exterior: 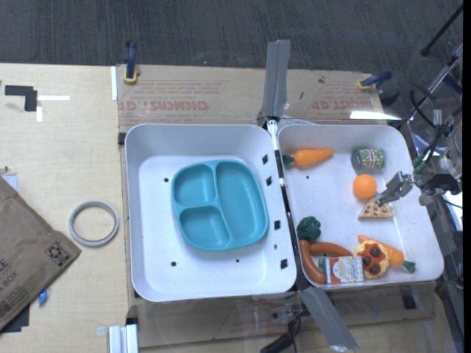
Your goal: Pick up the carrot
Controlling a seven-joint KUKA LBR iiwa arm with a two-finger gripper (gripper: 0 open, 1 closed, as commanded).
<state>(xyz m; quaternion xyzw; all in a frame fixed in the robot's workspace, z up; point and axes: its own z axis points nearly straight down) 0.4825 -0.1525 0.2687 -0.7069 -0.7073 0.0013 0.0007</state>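
On the desk [59, 123] sit two white bins: the left bin [147, 197] has a teal divided plate [219, 204], and the right bin [412, 197] holds the toy food. The carrot [309, 157] lies near the right bin's top-left corner, well apart from the claw [394, 190]. The claw's over by the pizza slice [377, 210], spread apart, gripping nothing.
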